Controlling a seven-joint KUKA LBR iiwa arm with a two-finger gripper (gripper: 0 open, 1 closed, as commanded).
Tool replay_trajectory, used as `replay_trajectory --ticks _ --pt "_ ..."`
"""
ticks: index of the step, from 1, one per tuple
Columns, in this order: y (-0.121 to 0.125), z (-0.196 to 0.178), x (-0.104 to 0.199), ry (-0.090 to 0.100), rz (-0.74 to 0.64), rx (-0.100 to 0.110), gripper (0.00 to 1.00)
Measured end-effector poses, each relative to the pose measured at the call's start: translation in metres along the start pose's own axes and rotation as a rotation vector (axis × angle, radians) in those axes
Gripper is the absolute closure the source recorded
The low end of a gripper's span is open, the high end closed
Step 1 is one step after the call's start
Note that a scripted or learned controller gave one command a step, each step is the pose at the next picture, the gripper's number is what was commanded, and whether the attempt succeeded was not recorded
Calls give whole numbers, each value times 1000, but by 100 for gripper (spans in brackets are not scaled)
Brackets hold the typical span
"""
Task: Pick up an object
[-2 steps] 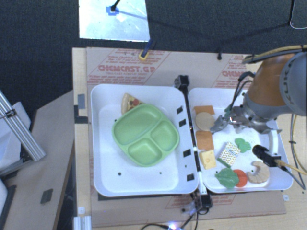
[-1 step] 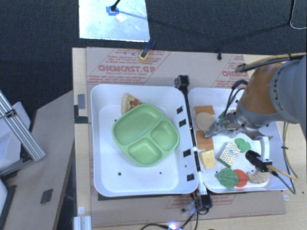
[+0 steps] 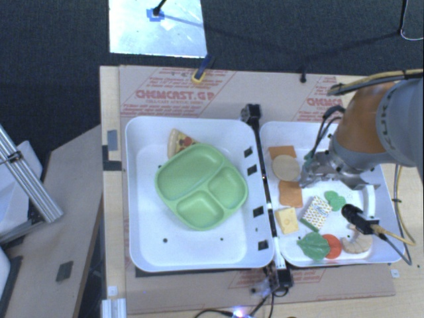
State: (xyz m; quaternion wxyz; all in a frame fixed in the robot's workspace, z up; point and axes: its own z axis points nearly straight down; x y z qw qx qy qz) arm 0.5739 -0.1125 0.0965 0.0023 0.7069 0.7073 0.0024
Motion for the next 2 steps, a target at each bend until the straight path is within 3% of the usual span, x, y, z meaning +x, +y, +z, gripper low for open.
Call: replay_trajectory --ticks 2 --pt "-6 -94 -4 -1 -3 3 100"
